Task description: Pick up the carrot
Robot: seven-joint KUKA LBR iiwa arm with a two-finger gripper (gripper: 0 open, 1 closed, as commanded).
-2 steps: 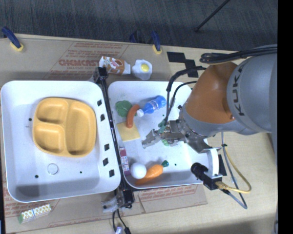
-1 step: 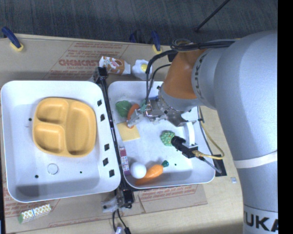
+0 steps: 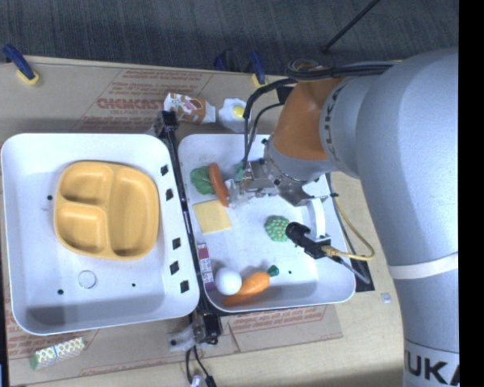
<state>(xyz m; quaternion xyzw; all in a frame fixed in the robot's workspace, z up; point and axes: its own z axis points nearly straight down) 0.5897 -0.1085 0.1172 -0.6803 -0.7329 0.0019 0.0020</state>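
Finger spacing on the two-finger gripper cannot be told from this angle, because the grey wrist with its orange band is covering much of the tool. The gripper is hanging over the far-left part of the right shallow white bin, just beside a reddish-orange sausage-shaped toy and a green leafy toy. The orange plastic carrot with a green stub top is lying well apart from it, against the near wall of the same bin, its thick end pointing right and its tip just beside a white egg-shaped toy. A flat yellow cheese-slice toy and a bumpy green toy are sitting between gripper and carrot. The reach is judged not yet begun in earnest. To do it well, the tool should be travelling toward the near wall, descending over the carrot's thick middle, and closing across its width, away from egg and wall.
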